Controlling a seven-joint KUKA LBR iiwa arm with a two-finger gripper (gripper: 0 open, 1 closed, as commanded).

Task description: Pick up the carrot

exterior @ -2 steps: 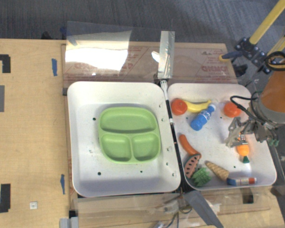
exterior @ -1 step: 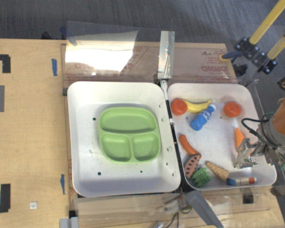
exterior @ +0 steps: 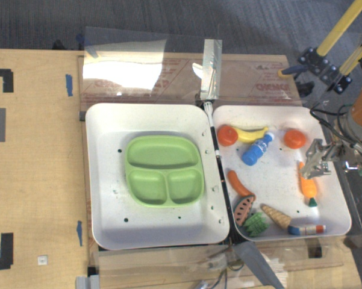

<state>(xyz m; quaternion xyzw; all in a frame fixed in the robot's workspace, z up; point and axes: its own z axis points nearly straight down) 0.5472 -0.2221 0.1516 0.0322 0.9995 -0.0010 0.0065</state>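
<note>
The carrot is a short orange piece with a green tip. It lies near the right wall of the right bin, pointing towards the front. My gripper reaches in from the right and sits low over the carrot's upper end, hiding part of it. Whether it touches the carrot I cannot tell.
The right bin also holds a red ball, a banana, a blue bottle, an orange, a red sausage, a watermelon slice, a cone and a marker. A green divided plate lies in the left bin.
</note>
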